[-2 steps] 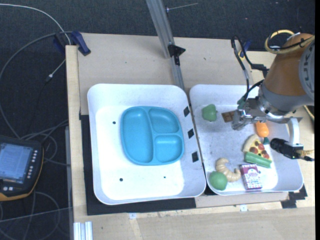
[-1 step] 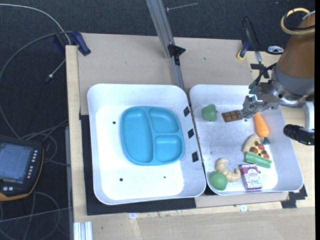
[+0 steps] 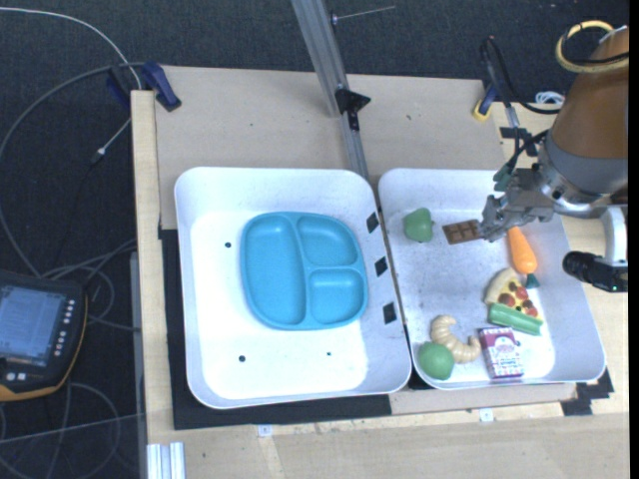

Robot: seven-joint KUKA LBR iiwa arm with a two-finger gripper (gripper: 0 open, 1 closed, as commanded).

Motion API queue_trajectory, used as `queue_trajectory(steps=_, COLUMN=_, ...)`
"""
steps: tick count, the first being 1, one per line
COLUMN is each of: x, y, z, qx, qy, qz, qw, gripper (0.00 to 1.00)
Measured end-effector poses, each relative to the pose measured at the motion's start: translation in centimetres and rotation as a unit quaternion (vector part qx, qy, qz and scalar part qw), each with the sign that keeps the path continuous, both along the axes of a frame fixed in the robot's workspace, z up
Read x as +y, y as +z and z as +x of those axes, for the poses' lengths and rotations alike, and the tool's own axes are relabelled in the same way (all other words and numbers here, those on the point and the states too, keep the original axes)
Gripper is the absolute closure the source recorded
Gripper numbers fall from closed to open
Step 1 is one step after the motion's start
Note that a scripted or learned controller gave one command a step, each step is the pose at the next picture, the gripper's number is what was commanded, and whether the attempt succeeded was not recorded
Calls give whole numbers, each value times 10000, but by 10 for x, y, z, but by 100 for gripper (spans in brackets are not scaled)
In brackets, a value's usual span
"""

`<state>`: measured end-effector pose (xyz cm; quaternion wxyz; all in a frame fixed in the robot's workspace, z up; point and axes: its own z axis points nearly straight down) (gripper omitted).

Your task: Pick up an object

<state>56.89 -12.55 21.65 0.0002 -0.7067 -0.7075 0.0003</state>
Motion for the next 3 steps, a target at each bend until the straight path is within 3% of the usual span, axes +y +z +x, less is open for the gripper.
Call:
queue_trajectory(steps=2, x=122, y=19, z=2, qx=-15, qy=34, qz=19, qw=10000, gripper=100)
queue_trajectory(steps=3, x=176, y=10, z=-10, qx=17, qy=26, qz=17, qw=10000, gripper=100)
